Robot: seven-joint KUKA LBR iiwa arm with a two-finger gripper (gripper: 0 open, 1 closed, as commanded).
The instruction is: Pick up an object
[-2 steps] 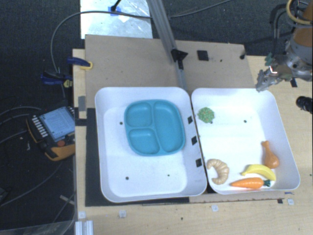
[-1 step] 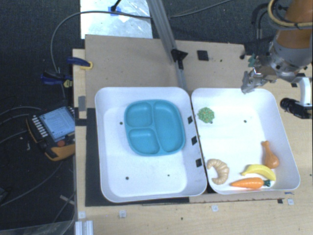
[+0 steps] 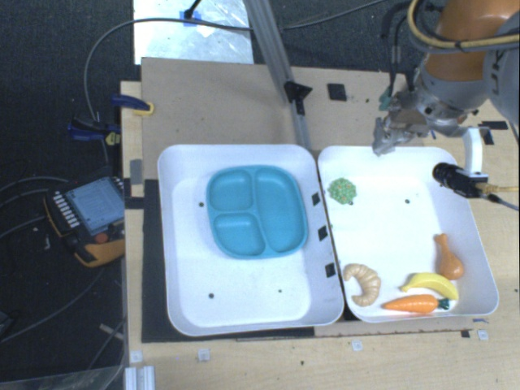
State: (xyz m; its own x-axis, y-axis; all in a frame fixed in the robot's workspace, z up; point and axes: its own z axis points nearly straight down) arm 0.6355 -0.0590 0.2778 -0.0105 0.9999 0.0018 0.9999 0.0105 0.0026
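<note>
The hand (image 3: 388,139) hangs over the far edge of the right bin (image 3: 406,218), near its far-left corner; whether it is open or shut cannot be told from this slant, and nothing shows in it. This looks like the approach step: no object is picked yet.

Nearest is the green ball (image 3: 342,190), by the bin's left wall toward the far end; it is round, with no long axis. The other 4 lie along the near edge: croissant (image 3: 362,283), curved, roughly far-to-near; banana (image 3: 431,285) and carrot (image 3: 413,304), both left-to-right, carrot tip pointing left; drumstick (image 3: 448,257), slanted, thin end toward the far-left. The left bin (image 3: 183,258) bears a blue plate (image 3: 256,210).

The next move likely calls for choosing 1 object, centring above it and descending, crossing the long axis.
</note>
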